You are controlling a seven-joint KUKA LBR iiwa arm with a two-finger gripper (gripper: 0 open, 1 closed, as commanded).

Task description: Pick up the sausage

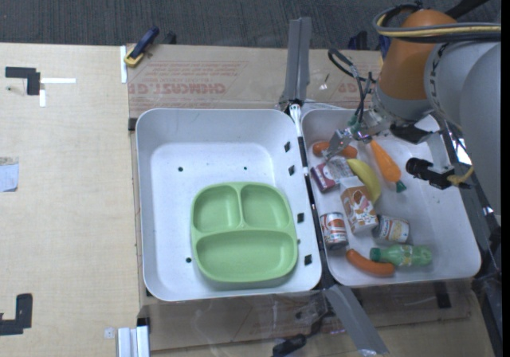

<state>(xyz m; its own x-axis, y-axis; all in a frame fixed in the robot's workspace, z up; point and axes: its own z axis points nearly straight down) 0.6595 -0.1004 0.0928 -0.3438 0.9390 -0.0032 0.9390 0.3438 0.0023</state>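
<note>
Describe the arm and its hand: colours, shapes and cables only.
The arm is thick, rounded and light grey, with an orange band above the wrist. Black and yellowish cables loop over the band, and thinner black wires run down toward the hand, which is small, dark and metallic. A black fitting with a yellow tag juts out below the wrist.

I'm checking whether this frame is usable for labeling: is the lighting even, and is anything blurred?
Camera view: lighting is soft and even; the green plate and sausage are sharp; the gripper area is cluttered and hard to read; the grey arm looks slightly soft at the right.
</note>
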